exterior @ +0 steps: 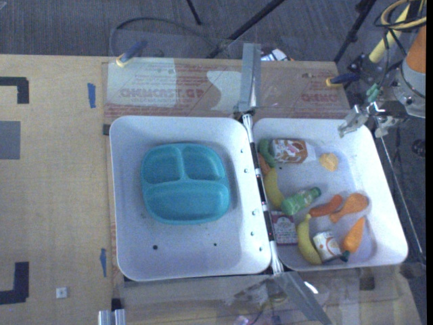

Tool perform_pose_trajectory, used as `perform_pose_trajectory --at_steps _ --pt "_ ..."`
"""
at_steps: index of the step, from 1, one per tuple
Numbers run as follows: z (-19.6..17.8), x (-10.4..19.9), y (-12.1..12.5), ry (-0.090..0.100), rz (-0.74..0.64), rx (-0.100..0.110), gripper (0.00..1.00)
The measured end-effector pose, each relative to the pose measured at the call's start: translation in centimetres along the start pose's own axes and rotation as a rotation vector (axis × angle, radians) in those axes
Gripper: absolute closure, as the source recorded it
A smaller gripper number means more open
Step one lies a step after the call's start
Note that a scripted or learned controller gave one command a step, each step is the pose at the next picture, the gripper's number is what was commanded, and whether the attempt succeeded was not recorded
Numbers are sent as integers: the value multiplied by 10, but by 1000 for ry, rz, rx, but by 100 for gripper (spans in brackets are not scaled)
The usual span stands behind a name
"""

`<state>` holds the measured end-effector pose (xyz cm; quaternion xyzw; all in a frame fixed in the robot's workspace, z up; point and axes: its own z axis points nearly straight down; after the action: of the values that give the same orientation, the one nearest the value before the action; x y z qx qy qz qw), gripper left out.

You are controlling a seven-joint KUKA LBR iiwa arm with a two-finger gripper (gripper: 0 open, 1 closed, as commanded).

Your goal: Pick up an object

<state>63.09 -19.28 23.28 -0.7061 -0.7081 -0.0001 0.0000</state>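
The table (pixel 54 181) carried two shallow white bins side by side. The left bin (pixel 128 249) held a teal divided plate (pixel 185 183), lying flat slightly toward eleven o'clock of the bin's middle, with bare white floor around it.

The right bin (pixel 385 202) held the objects to be picked. At its twelve o'clock edge lay a red-and-white pouch (pixel 289 150), with a small yellow piece (pixel 329 162) just beside it at three o'clock. Along the nine o'clock wall a banana (pixel 272 188) lay lengthwise, and a green bottle (pixel 301 200) rested on its side near the bin's middle. At three o'clock of the bottle sat two orange pieces (pixel 342 206), touching one another. Toward six o'clock there was a small red packet (pixel 285 229) against the divider, a second banana (pixel 308 241), a small can (pixel 327 245) lying beside it, and an orange carrot-like piece (pixel 354 235) at the can's three o'clock.

The end effector (pixel 365 114) hung above the right bin's one o'clock corner, well apart from every object in the bin. Whether it was wide or narrow could not be told, and nothing was seen held in it.
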Motion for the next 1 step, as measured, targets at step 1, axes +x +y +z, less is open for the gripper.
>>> perform_pose_trajectory --at_steps 1 --pt "147 24 -11 -2 -241 -4 0"
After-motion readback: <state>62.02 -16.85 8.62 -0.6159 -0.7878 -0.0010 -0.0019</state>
